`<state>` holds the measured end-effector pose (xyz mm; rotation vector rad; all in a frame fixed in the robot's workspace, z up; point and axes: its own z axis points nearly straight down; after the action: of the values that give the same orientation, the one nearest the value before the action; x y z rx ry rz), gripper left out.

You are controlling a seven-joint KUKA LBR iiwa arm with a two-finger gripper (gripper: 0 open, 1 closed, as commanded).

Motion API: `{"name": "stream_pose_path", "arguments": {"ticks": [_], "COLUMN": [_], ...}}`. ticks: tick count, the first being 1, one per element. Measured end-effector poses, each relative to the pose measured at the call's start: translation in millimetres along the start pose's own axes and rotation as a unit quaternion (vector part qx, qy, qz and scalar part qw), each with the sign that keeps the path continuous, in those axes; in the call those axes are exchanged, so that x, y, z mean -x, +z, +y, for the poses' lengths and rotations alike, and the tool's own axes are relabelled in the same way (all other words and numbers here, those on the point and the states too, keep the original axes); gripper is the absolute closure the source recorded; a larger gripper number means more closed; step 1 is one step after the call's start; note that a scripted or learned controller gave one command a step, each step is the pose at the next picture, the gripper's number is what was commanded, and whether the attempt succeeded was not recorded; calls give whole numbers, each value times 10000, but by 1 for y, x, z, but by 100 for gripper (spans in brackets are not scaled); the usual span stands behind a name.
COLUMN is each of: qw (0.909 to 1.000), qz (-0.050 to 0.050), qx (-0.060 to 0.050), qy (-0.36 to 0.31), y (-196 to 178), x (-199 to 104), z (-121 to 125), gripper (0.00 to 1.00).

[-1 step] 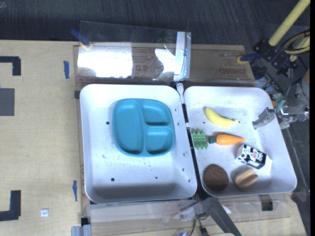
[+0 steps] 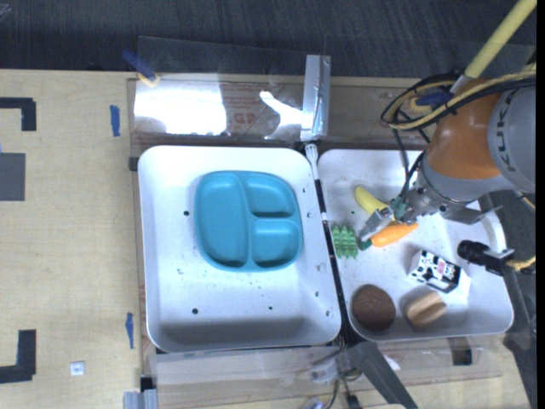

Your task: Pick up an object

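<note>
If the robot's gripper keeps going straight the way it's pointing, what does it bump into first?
Probably the toy carrot: the gripper points down-left right over it. Its green leafy end lies just beyond. Height is hard to judge.

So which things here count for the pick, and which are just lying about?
For the pick:
pincer
toy carrot
banana

Lying about:
green toy
brown ball
bread roll
printed card
blue divided plate

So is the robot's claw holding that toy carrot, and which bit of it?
It cannot be told. The gripper sits right at the carrot, near its green leafy end in the right bin, but no clear grip shows.
</note>
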<state>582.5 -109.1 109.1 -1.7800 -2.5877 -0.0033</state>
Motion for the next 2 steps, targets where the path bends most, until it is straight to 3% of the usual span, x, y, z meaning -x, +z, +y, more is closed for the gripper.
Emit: {"name": "stream_pose_path", "arguments": {"ticks": [1, 2], "qw": [10000, 10000], "qz": [-2, 1], "qx": [3, -5], "qy": [21, 21], "y": [-10, -9], "x": [1, 1], "z": [-1, -2], "gripper": [100, 0]}}
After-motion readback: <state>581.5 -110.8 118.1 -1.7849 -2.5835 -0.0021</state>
